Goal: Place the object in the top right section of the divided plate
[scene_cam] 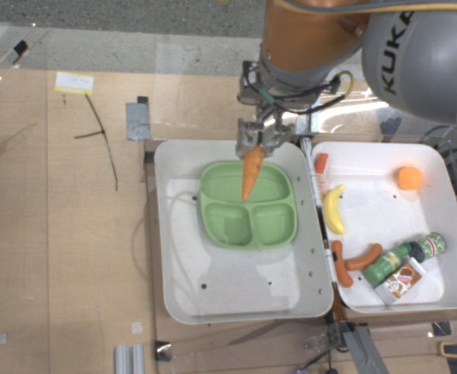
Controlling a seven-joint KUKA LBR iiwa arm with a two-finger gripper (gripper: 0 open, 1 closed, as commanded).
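Green divided plate sits mid left bin, two small sections at its near edge, one wide section along its far edge. Orange carrot hangs tip-down over that far section, gripper clamped on its top. Step: transport/place. Next, probably: shift toward the plate's far-right corner, lower, release. Arm comes in from the bench's far-right, wrist vertical.

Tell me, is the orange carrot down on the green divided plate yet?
No: orange carrot hangs point-down from the gripper, over the green divided plate.
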